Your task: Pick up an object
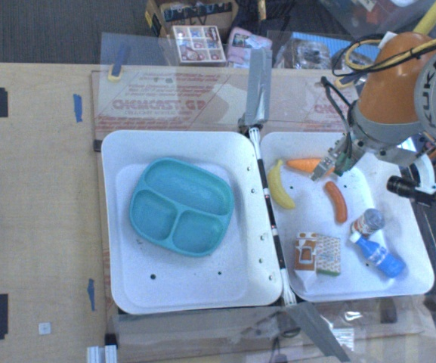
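Note:
The right bin [420, 272] holds several toy items. An orange carrot [301, 165] lies at the back beside a yellow banana [280, 187]. A red sausage [337, 201] lies in the middle. A blue bottle [377, 252] with a grey cap rests at the front right, and a brown and green sandwich piece [317, 253] at the front left. My gripper [332, 167] hangs low over the back of this bin, right at the carrot's right end and just above the sausage. Nothing is visibly held.
The left bin [119, 153] holds a teal divided plate [181, 206]. A grey divider bar [258, 89] stands behind the seam between the bins. Cardboard boxes and clutter [195, 21] sit beyond the bench. The orange wrist [395, 78] looms over the right bin's back corner.

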Robot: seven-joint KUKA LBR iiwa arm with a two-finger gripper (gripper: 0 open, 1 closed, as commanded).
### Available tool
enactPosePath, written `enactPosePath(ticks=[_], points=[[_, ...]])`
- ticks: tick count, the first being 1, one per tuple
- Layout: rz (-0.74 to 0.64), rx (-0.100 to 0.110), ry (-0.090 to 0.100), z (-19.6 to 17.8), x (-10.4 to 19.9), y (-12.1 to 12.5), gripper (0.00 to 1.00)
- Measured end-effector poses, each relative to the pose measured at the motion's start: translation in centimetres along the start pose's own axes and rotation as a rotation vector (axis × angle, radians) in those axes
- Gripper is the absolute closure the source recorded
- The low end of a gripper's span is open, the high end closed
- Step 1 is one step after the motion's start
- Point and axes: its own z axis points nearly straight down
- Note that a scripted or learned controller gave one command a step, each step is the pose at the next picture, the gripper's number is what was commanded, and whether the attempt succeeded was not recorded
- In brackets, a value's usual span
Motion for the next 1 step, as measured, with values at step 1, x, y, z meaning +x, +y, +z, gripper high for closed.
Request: enactPosePath(ticks=[1], points=[[0.146, 0.003, 0.002, -7.76, 1.62, 3.12, 1.0]])
